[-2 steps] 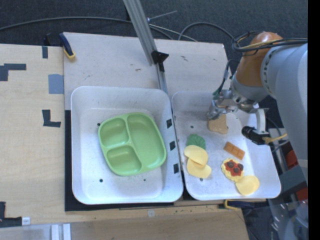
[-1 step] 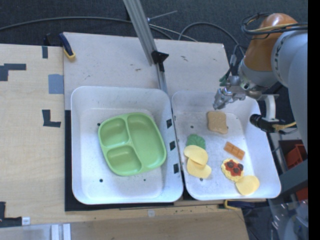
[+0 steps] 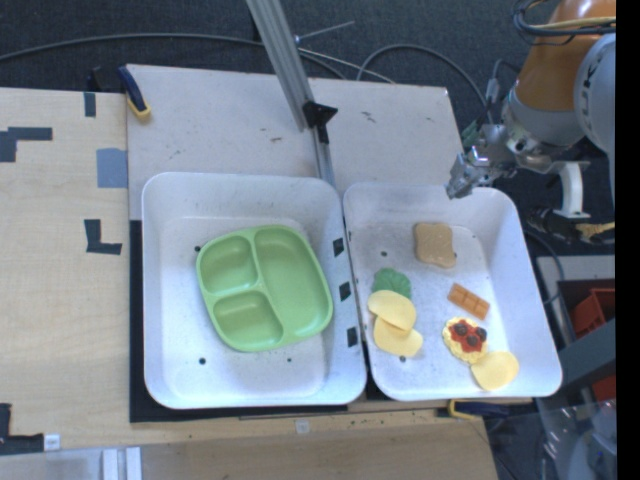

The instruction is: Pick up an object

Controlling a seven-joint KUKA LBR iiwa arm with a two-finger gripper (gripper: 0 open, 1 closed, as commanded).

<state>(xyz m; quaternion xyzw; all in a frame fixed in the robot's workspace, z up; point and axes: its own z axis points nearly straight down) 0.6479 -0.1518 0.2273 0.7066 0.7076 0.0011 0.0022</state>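
Camera view puts the claw point(image 3: 462, 183) above the far rim of the right white bin point(image 3: 530, 298); whether it is clenched I cannot tell. Nearest lies the tan bread-like piece point(image 3: 435, 244). Descend straight, centred over it, fingers clearing the wall.

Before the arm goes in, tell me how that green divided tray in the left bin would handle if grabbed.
The green divided tray looks like moulded plastic, so probably stiff and light. It lies flat on the left bin, so tipping or rolling seems unlikely. Its thin raised rim is likely the only grip; the glossy surface may slip in the end effector.
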